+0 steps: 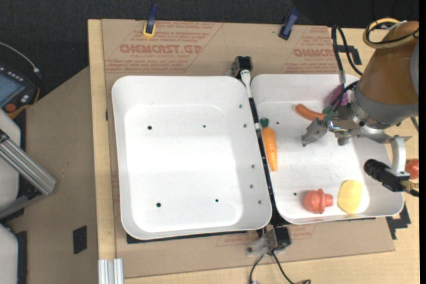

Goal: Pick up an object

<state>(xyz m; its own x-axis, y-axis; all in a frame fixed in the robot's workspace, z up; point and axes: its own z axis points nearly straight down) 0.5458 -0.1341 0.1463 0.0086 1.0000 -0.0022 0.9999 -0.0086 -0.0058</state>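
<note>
The claw [318, 134] hangs over the right bin [293, 206]; its grey metal fingers stand released, gripping nothing. Just above it lies a small orange sausage-shaped piece [308, 112]. To its left, against the bin wall, lies a tapered orange carrot [269, 148]. Below it sit a red knobbed toy [318, 201] and a smooth yellow lemon [351, 196]. The cardboard-covered worktop [200, 43] reads "CHEMCAST GP".

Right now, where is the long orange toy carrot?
The long orange toy carrot lies in the right white bin, along its left wall beside the divider, left of the pincer.
</note>
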